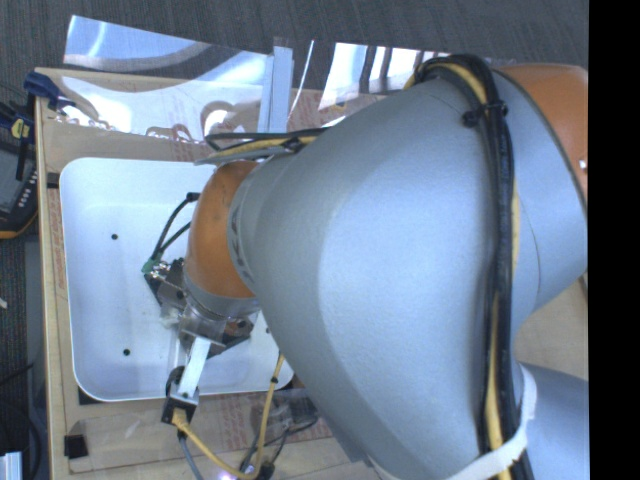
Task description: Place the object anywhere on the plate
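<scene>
Gripper (178,300) on the big grey, orange-banded arm (400,268) hangs over the near half of the left shallow white bin (100,268); its width cannot be told.

gripper (197,320): over left bin (100,268) | arm (400,268): grey, blocks view's right

The grey shell of the arm (400,268) is seen as a smooth, satin casing, and a soft sheen is shown by its orange band (218,238). The white bin (100,268) appears to be smooth, faintly glossy plastic. The tabletop (120,433) is seen as pale bare wood. A mirror-bright sheet (140,48) is seen at the far edge; the floor (300,3) resembles dark ribbed carpet.
</scene>
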